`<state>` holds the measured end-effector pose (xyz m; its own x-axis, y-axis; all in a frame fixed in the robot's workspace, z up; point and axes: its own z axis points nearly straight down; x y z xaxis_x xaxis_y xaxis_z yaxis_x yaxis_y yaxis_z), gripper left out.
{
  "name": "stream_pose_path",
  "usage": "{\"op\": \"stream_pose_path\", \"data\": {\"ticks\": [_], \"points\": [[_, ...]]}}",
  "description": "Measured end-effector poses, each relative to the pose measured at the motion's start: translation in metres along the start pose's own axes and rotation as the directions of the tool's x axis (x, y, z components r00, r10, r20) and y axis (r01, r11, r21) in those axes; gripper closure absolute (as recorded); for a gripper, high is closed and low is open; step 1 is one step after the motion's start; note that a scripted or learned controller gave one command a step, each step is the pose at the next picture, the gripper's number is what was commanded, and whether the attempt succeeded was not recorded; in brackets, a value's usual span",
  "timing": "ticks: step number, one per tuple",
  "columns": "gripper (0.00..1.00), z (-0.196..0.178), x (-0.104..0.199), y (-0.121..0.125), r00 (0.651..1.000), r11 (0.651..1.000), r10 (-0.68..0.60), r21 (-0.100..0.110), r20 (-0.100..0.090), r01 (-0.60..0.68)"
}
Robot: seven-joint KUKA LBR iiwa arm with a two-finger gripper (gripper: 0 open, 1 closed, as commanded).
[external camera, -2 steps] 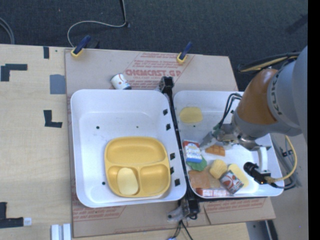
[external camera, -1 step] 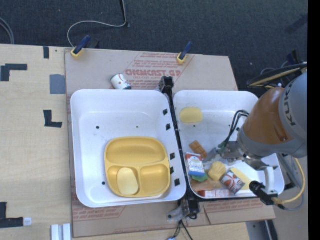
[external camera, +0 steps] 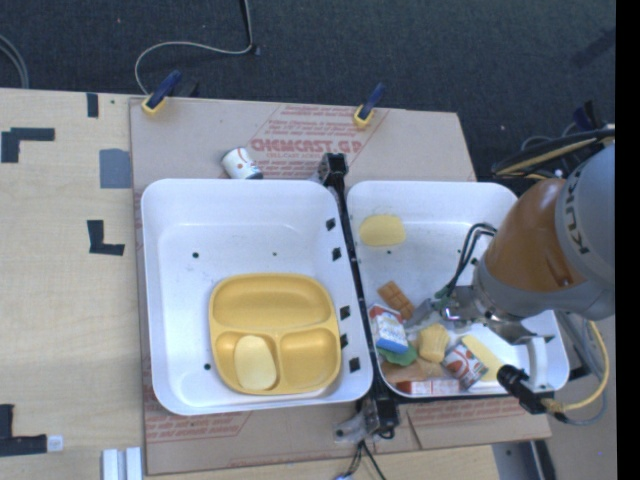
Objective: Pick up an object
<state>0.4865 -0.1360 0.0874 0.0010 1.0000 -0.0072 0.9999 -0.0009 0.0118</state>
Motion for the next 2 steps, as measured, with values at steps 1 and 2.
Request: {"op": "stream_pose_path", "data": {"ticks": [1, 2], "points": [[1.00, -0.010, 0.001, 0.000, 1.000, 1.000, 0.000, 0.003, -0.003, 0.000], [1.00, -0.102, 0.083, 0.049, 1.000, 1.000, -0.013, 0.002, -0.010, 0.013]]}}
